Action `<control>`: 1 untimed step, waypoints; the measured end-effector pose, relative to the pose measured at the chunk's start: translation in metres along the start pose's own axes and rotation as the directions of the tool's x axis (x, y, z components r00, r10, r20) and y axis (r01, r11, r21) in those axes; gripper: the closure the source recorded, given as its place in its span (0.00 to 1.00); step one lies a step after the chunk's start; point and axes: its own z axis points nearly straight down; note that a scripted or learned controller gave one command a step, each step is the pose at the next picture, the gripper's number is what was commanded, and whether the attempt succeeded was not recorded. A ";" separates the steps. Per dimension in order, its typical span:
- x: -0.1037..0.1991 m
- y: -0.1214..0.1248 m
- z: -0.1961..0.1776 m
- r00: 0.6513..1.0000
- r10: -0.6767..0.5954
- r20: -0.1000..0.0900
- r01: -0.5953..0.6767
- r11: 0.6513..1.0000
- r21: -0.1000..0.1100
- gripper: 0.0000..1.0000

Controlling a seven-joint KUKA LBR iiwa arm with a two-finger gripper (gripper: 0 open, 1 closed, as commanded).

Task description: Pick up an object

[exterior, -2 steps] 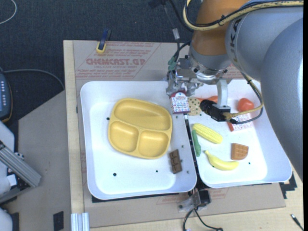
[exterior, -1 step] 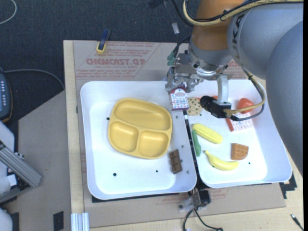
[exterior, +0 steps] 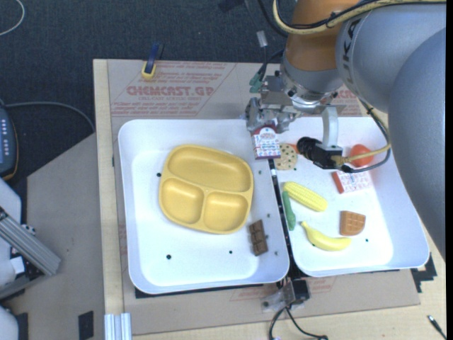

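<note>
We see the tool (exterior: 267,122) hanging over the wall where the two bins meet, at their far end, its fingers closed narrowly on the top of a small red-and-white carton (exterior: 266,145). The carton hangs upright beneath it, above the dividing wall. Just to the right of the carton, partly behind it, a round speckled cookie (exterior: 288,157) lies in the right bin (exterior: 407,222). Further along that bin's far side we find a red tomato (exterior: 362,154), and near it a flat red-and-white packet (exterior: 352,182). Toward the middle of the right bin lies an ear of corn (exterior: 305,196), with a slim green vegetable (exterior: 289,212) just beside it along the dividing wall. Nearer to us are a banana (exterior: 326,239) and, close by it, a brown waffle (exterior: 352,223). In the left bin (exterior: 131,190) we see a yellow divided plate (exterior: 205,188) taking up the centre, and a small brown chocolate bar (exterior: 257,237) near the plate's near right corner, by the dividing wall. Both bins sit on a brown printed sheet (exterior: 177,91) that covers the bench, and a blue-and-yellow clamp (exterior: 150,64) grips its far edge.
</note>
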 end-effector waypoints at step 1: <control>-0.003 -0.008 -0.003 1.000 0.000 -0.001 0.000 1.000 0.005 1.00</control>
